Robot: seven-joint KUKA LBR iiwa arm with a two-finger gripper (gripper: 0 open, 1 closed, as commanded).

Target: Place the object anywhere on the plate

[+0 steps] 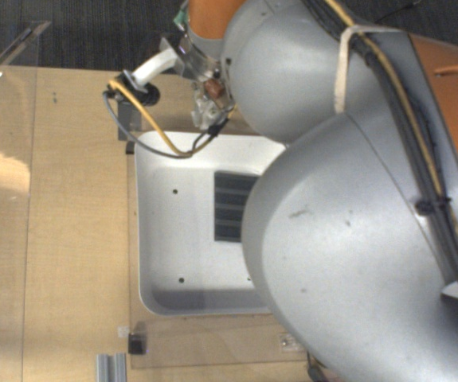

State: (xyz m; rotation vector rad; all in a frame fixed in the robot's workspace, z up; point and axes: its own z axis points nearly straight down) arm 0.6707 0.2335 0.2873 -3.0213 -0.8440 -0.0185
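The grey arm (348,213) takes up most of the camera view, close to the lens. It covers the right part of the white bin (165,237). On the bin floor lies a dark grey ribbed rectangle (232,207), its right side hidden behind the arm. The wrist end with the gripper (207,110) hangs over the bin's far rim, below the orange band (217,2). It is small and cluttered with cables, and I can make out nothing held in it. The arm hides the rest of the bench.
A yellow and a grey cable (153,138) loop from the wrist over the bin's far left corner. The tan bench top (49,213) stretches to the left of the bin. A small dark bracket (136,343) sits by the bin's near left corner.
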